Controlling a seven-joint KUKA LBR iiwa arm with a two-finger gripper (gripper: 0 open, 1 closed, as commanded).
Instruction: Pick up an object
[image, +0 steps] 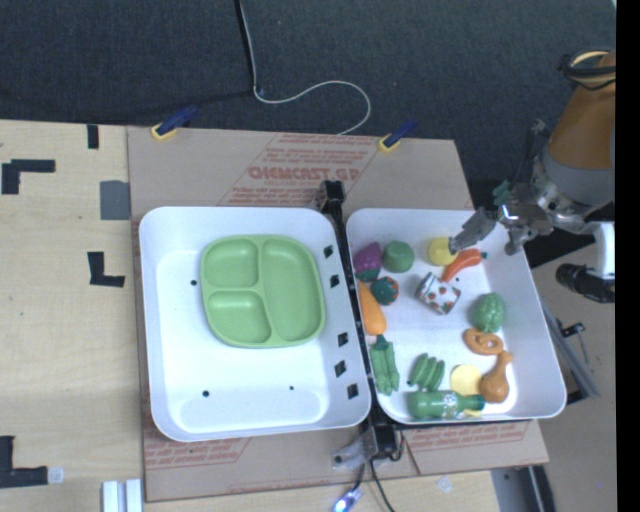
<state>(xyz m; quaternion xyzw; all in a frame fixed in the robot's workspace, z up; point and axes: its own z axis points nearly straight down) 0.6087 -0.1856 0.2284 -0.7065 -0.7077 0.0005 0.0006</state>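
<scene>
Underneath, cardboard (300, 170) bears both bins (170, 400) over dark carpet (120, 50); the pincer (478, 232) seems narrow, perhaps empty.

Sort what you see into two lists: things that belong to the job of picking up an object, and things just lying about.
Job:
claw
right bin
toy foods in it: carrot, broccoli, dice, drumstick

Lying about:
green plate
left bin
cable
cardboard
clips

Glossy plastic toy food (432, 335) fills a smooth white bin (535, 340).
</scene>
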